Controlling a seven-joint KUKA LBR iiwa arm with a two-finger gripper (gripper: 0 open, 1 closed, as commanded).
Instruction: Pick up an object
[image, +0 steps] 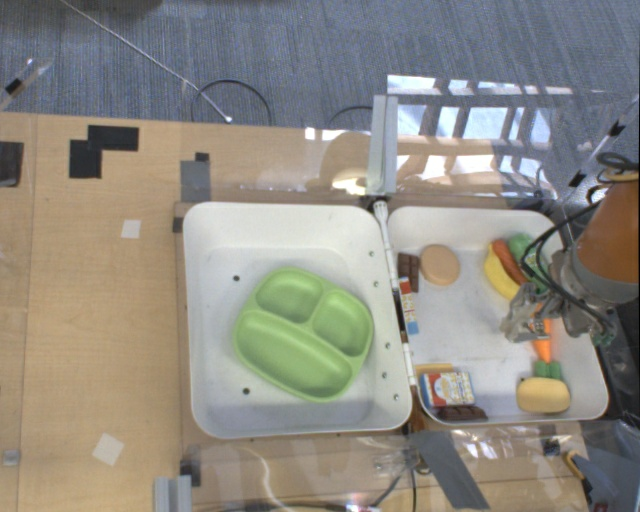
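Camera view: the gripper (528, 322) hangs low in the right bin (470, 330), with the arm (610, 245) coming in from the right edge above it. Its metal parts blur together here, so I cannot tell its state, nor whether anything is caught in it. Just below it, close against its lower end, lies a small orange piece (543, 349), and that looks like the thing it is going for, though contact is too fine to judge. Further below sits a yellow lump (543, 394), near the bin's front rim. Above and slightly left of the gripper is a pile of toy food (508, 264) in yellow, red and green, partly crossed by the arm's cables. Farther left lies a tan disc (439, 265), and beyond it a dark bar (407, 272) along the wall between bins. Low and left, a small carton (447, 385) rests in the bin's corner. Well off to the left, the other bin holds a green tray (303, 333). The crowding of the orange piece, lump and pile around the gripper probably leaves little room for a clean grasp.
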